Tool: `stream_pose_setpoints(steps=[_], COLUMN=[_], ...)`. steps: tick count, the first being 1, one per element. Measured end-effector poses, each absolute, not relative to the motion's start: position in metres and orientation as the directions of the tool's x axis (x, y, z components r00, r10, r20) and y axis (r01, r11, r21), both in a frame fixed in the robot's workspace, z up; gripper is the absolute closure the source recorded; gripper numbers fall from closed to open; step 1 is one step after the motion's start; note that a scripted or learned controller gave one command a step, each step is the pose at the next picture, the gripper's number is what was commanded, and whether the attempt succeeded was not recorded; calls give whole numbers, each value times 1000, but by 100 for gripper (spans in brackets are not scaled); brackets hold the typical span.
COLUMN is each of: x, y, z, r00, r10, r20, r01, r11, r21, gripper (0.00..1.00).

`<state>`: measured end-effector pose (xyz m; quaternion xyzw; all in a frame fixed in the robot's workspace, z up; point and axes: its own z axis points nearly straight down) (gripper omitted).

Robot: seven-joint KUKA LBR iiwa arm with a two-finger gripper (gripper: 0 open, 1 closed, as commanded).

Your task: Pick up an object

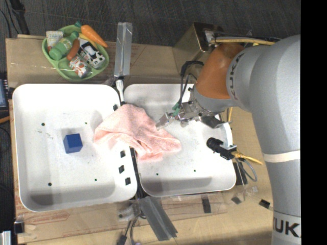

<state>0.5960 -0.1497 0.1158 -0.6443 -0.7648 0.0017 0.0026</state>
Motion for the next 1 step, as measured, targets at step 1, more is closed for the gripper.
stream_pose_setpoints(steps=[1], x=[562], y=[-152], z=[92], r00=[-319], r10=[948], r20=[2], r01=[948], r11=[319], r21=[-2], gripper=[0])
